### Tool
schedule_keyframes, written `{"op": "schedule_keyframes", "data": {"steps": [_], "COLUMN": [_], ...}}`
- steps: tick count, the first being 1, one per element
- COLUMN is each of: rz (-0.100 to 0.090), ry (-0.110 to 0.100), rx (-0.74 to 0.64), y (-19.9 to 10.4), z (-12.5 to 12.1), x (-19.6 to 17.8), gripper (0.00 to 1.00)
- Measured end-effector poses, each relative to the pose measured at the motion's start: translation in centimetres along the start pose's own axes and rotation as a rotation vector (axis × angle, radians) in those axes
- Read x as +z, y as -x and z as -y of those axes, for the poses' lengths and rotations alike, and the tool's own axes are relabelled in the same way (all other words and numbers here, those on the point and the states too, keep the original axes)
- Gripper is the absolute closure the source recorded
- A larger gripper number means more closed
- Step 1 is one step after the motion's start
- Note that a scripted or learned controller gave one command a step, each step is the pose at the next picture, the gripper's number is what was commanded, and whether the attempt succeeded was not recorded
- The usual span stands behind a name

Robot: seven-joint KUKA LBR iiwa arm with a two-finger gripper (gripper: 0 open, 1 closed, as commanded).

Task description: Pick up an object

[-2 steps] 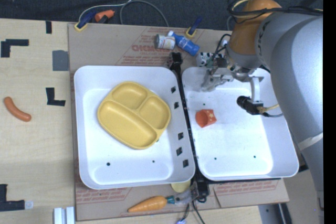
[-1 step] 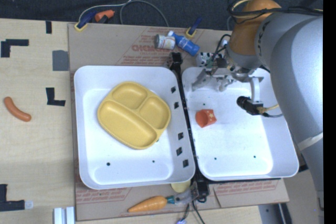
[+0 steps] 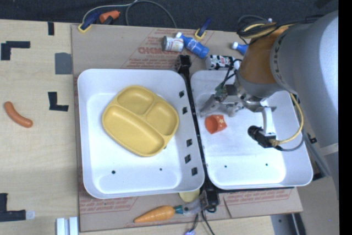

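1. The gripper (image 3: 208,108), at the end of the grey arm (image 3: 313,63) with its orange band (image 3: 258,60), sits low over the upper left part of the right bin (image 3: 286,173); its metal fingers (image 3: 212,103) point left toward the divider between the bins, and whether they are spread or closed cannot be told from this angle.
2. The left bin (image 3: 93,173) holds a yellow divided plate (image 3: 140,118), lying flat and turned at a slant, with three compartments facing up.
3. The right bin holds a small red object (image 3: 215,124), resting on the bin floor just below the gripper's fingers, close to them but not between them.
4. A black cable (image 3: 275,143) with a yellow wire loops down from the wrist over the middle of the right bin.
5. On the cardboard behind the bins lie a blue and white bottle-like object (image 3: 187,44) and a blue clamp (image 3: 204,27).
6. An orange carrot (image 3: 154,214) lies on the cardboard in front of the left bin.
7. A small orange sausage-shaped toy (image 3: 17,114) rests on the wooden bench, well apart to the left.
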State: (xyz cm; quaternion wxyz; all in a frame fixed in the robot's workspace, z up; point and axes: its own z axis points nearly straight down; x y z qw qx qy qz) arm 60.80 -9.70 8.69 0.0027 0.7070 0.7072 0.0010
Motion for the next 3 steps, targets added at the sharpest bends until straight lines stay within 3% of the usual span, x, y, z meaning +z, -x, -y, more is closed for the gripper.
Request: {"op": "schedule_keyframes", "data": {"steps": [1,2,3], "rz": [-0.001,0.001,-0.004], "ry": [0.003,0.003,-0.011], "rx": [-0.002,-0.002,0.001], "y": [0.9,1.0,-0.2], "z": [1.7,1.7,7.9], "x": [-0.1,-1.1,-2.5], "gripper": [0.0,1.0,1.0]}}
